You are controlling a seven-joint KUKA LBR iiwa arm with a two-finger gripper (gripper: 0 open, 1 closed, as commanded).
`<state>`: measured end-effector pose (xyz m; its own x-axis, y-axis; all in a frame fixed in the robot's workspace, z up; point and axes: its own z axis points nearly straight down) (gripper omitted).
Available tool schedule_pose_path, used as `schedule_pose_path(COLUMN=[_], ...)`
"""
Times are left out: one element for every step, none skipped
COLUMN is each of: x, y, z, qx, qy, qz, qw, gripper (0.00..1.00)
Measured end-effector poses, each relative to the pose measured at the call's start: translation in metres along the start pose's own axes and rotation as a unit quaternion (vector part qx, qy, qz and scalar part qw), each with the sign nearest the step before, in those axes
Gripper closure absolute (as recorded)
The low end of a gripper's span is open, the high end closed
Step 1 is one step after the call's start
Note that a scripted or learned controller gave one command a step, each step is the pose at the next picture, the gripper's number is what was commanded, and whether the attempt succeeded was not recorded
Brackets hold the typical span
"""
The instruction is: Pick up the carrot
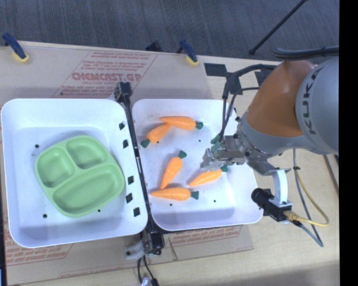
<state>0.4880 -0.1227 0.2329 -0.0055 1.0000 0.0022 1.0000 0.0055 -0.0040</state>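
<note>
Gripper (218, 158) metalwork is seen low over the right bin (244, 210), near its right wall, but its fingers are lost in a small blur of grey and dark parts, so whether they are spread or closed cannot be told, and nothing is clearly shown between them. Much of the wrist above it is masked by the arm (286, 109), whose orange band and grey shell are cut off at the right side of the picture, with the lettering on the shell only partly shown.

Five carrots are scattered in the right bin. One carrot (206, 177) lies tilted just below the gripper, its green end pointing up toward the metalwork; whether it is touched cannot be made out. A second carrot (171, 171) lies at a slant in the middle of the bin, and a third carrot (172, 193) rests nearly flat just below it. A fourth carrot (180, 122) is laid near the far wall, with a fifth carrot (156, 133) beside it, toward the divider between the bins.

A green sectioned plate (80, 174) is held in the left bin (18, 118), well apart from the gripper. Printed cardboard (107, 70) is seen beneath both bins, its red text partly covered by them
</note>
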Motion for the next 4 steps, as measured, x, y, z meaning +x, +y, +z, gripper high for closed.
schedule_pose_path(x=[0.082, 0.0, 0.001, 0.055], y=[-0.011, 0.053, 0.053, -0.012], z=[0.021, 0.036, 0.026, 0.005], qx=[0.0, 0.0, 0.001, 0.0], qy=[-0.001, -0.001, 0.0, -0.001], qz=[-0.002, 0.001, -0.002, -0.001], qw=[1.0, 1.0, 1.0, 1.0], gripper=[1.0, 1.0, 1.0, 1.0])
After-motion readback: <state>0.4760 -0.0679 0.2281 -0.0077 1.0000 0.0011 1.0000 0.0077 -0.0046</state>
